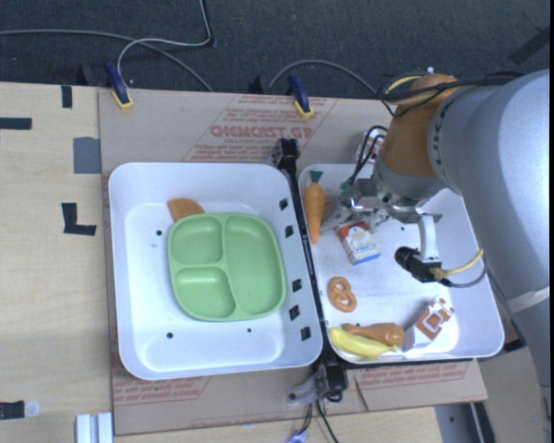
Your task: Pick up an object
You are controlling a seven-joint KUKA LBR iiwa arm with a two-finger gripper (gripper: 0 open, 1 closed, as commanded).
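Note:
My gripper (358, 209) hangs low over the upper part of the right bin (392, 284), under the grey arm with its orange band. A small red and white carton (358, 245) lies just in front of the gripper, close to or touching it. To the gripper's left, an orange carrot (313, 208) lies along the bin's left wall. A pretzel (342, 293) sits further down. A yellow banana (360, 344), a brown food piece (380, 332) and a red and white block (433, 318) lie at the near edge.
The left bin (129, 275) holds a green divided plate (227, 266), with an orange slice (186, 208) poking out at its top left. A black cable part (415, 263) hangs beside the arm over the right bin. The big grey arm covers the bin's right side.

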